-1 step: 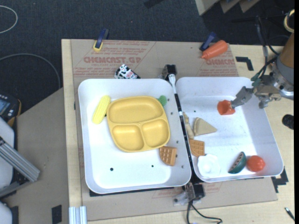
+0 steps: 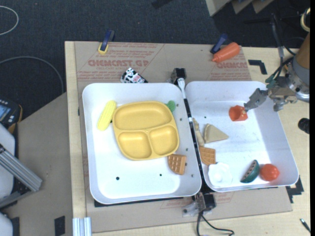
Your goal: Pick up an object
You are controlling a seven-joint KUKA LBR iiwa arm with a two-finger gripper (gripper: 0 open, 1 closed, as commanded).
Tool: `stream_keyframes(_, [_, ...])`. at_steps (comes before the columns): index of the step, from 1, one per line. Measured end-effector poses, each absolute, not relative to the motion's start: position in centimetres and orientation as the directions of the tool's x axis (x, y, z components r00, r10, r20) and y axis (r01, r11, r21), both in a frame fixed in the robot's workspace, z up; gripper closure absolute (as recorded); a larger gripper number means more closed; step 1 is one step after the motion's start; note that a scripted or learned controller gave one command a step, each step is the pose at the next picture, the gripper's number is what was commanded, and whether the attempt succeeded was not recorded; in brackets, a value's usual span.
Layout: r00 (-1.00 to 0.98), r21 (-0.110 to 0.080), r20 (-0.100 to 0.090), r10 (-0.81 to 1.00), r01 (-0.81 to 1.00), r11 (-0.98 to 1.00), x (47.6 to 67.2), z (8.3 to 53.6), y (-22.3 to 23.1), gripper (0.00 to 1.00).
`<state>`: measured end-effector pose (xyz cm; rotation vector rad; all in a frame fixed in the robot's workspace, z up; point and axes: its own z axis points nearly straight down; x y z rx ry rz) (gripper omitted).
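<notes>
Camera view gives you the gripper (image 2: pixel 254 101) just right of the red toy (image 2: pixel 238 113) in the right bin (image 2: pixel 285 146), finger state unreadable.

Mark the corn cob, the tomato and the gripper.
corn cob (image 2: pixel 106 115), camera view, middle of the cob, left bin beside the yellow tray.
tomato (image 2: pixel 269 171), camera view, centre of its red top, right bin's near corner.
gripper (image 2: pixel 255 100), camera view, midway between the fingertips, above the right bin.
</notes>
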<state>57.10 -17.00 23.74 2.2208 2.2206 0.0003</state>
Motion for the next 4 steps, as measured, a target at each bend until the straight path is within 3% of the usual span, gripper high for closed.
stream_keyframes(2, [-0.001, -0.008, 0.003, 1.000, 1.000, 0.001, 57.0, 13.4, -15.0, 0.00])
stream_keyframes(3, [0.001, 0.007, 0.003, 1.000, 1.000, -0.001, 57.3, 8.8, -14.9, 0.00])
stream_keyframes(4, [0.001, 0.009, -0.002, 1.000, 1.000, -0.001, 57.3, 9.8, -15.1, 1.00])
